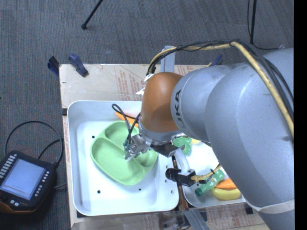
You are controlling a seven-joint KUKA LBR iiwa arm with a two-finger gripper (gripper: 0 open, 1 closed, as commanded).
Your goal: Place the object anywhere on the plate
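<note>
- A large grey robot arm point(240, 128) with an orange band point(160, 102) above its wrist reaches in from the right and covers much of the right half of the scene
- Its hand point(132, 151) hangs low over the green plate point(108, 159), near the plate's middle ridge; it is too small and blurred to tell how far open it is or whether it has hold of anything
- The green plate is oval with divided sections and lies flat in the left white bin point(81, 195); its long axis runs diagonally from upper left to lower right
- A thin orange piece point(133, 122) peeks out at the plate's upper edge, just beside the arm; its shape cannot be made out
- The right white bin point(192, 198) is mostly hidden under the arm; at its lower edge lie a green bottle-shaped toy point(210, 183) pointing lower left to upper right, a yellow banana point(225, 194) lying roughly level, and an orange item point(229, 183) between them
- Another green item point(183, 143) shows under the arm near the wall between the bins
- Both bins sit side by side on a pale tabletop point(105, 80)
- A handheld control screen point(24, 181) rests on the grey carpet at lower left
</note>
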